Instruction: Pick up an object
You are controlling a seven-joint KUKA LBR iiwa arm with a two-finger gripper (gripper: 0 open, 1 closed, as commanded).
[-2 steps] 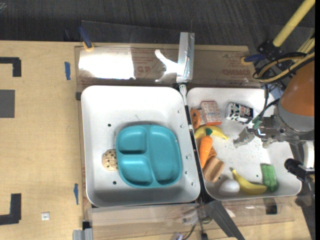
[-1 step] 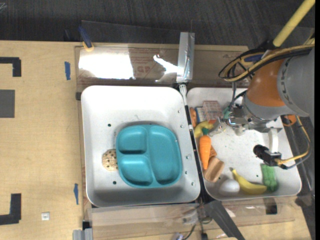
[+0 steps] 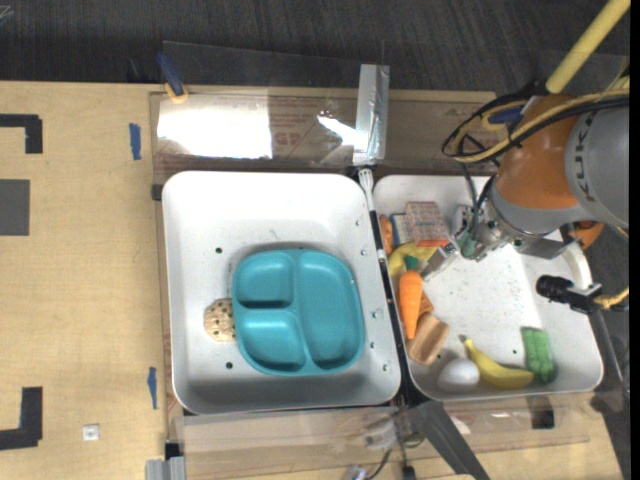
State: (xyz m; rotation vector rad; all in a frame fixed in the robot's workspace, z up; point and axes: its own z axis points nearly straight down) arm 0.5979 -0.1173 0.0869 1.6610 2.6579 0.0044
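A: What does the camera view show of the surface and the room?

B: A light wooden bench [image 3: 80, 268] carries dark angle marks and small blue tape pieces. Behind it the floor is dark carpet. On the bench stand two white bins side by side. The left bin [image 3: 190, 218] holds a teal divided plate [image 3: 297, 310], and a round speckled cookie [image 3: 219, 319] lies touching the plate's left edge.

A: And the right bin?

B: The right bin [image 3: 500, 288] holds the objects to pick. An orange carrot [image 3: 411, 299] lies near the left wall, its long axis running from far to near, the thin end toward the near side. Just below it is a tan bread-like piece [image 3: 430, 340], then a white egg [image 3: 460, 372]. A yellow banana [image 3: 497, 365] lies along the near wall, long axis left to right, curved. Beside its right end is a green object [image 3: 539, 353], standing lengthwise from far to near. In the far left corner is a small printed box [image 3: 421, 220] and a yellow-green item [image 3: 410, 258].

A: Where is the arm?

B: The arm [image 3: 560, 168] comes from the right, and the gripper [image 3: 468, 243] hangs over the far part of the right bin, near the yellow-green item. One cannot tell how the gripper is set, and nothing is visible in its hold.
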